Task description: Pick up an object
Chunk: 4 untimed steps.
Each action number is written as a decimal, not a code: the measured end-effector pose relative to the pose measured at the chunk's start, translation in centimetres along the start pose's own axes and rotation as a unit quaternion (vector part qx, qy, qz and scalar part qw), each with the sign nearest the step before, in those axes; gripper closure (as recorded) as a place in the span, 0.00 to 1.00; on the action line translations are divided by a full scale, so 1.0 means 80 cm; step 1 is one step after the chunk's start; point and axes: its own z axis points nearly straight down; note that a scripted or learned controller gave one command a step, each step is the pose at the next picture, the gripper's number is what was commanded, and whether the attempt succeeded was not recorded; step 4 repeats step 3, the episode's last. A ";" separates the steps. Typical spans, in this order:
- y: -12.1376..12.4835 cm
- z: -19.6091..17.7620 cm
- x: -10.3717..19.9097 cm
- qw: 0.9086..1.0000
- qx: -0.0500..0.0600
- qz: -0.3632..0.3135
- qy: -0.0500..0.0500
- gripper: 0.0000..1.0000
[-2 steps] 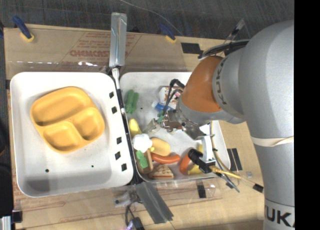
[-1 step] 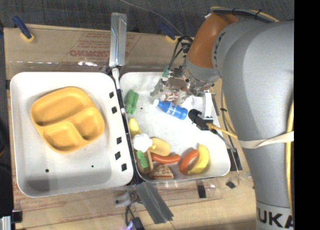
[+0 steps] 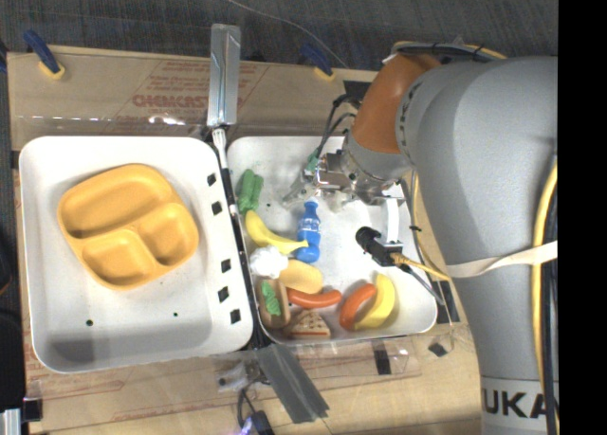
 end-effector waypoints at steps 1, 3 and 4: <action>0.003 -0.002 0.006 1.000 -0.002 0.007 0.000 0.00; -0.077 -0.012 0.012 1.000 0.001 0.002 0.001 1.00; -0.077 -0.012 0.012 1.000 0.001 0.002 0.001 1.00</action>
